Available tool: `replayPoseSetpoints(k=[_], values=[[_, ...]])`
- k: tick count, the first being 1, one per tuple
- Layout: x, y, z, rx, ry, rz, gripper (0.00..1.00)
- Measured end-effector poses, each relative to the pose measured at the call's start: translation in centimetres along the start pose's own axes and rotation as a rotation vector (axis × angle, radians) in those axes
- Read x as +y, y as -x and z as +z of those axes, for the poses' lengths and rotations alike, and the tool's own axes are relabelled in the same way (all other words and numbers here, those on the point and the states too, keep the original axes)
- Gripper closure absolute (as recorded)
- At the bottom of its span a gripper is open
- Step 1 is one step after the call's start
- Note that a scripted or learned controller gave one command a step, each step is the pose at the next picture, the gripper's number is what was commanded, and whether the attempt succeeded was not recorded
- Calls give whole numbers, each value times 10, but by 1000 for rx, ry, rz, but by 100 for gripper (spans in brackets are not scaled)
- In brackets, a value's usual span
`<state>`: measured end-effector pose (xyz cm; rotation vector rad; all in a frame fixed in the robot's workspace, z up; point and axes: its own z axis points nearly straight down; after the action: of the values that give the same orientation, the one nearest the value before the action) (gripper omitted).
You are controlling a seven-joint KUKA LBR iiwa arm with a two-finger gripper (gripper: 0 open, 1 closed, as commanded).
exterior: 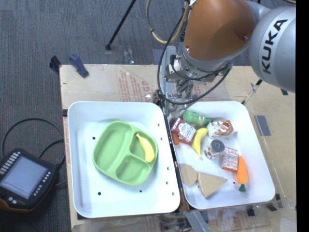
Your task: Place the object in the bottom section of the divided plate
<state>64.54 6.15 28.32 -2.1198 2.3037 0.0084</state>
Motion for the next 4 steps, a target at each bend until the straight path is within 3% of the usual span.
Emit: replayPoseSetpoints(k=[1, 2, 3, 4], values=[[6, 47, 40, 7, 3, 117, 100], [2, 8, 46, 9, 2, 421, 100], [53, 9, 42, 9, 0, 454, 100], [100, -37, -7, 11, -3, 1029, 100]])
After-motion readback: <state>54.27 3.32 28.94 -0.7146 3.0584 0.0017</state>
